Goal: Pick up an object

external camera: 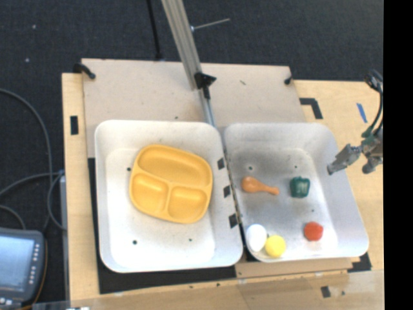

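**Camera view: gripper at the right bin's edge, nothing grasped**

Camera view, looking down at a slant on two white bins. The left bin (110,237) carries a yellow tray (171,183) with three compartments. The right bin (342,218) carries five small things: an orange drumstick (258,186) near its centre, long axis running left to right with the thick end to the left; a green pepper (299,186) just right of it; a red ball (313,231) toward the near right corner; a white egg (257,237) and a yellow ball (275,246) touching at the near left corner. The gripper (355,157) hangs over the bin's right edge, its fingers spread apart with nothing between them. Of the candidates, the pepper lies nearest, to the left of the fingers and slightly nearer the bin's front edge; the red ball lies further toward the front. A pick here probably calls for a short move leftward and down.
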`<state>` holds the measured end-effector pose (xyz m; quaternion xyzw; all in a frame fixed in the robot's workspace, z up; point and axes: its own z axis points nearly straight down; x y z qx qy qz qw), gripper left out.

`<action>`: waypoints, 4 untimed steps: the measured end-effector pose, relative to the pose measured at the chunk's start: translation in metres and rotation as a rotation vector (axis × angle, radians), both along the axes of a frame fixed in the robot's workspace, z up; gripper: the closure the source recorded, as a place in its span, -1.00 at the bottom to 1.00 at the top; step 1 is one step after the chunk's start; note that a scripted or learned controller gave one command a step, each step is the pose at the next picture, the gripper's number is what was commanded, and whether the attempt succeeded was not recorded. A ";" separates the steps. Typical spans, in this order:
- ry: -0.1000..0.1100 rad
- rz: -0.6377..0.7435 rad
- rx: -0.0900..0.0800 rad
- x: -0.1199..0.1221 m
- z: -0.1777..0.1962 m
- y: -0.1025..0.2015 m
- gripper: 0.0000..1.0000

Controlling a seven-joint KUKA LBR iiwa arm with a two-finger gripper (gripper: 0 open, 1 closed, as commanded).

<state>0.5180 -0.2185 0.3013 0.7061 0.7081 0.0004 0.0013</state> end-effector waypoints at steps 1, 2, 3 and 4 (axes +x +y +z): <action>0.000 0.000 0.000 0.000 0.000 0.000 -1.00; 0.006 -0.004 0.000 -0.005 -0.058 -0.009 -1.00; 0.005 -0.003 0.001 -0.015 -0.106 -0.008 -1.00; 0.005 -0.004 0.001 -0.016 -0.148 -0.009 -1.00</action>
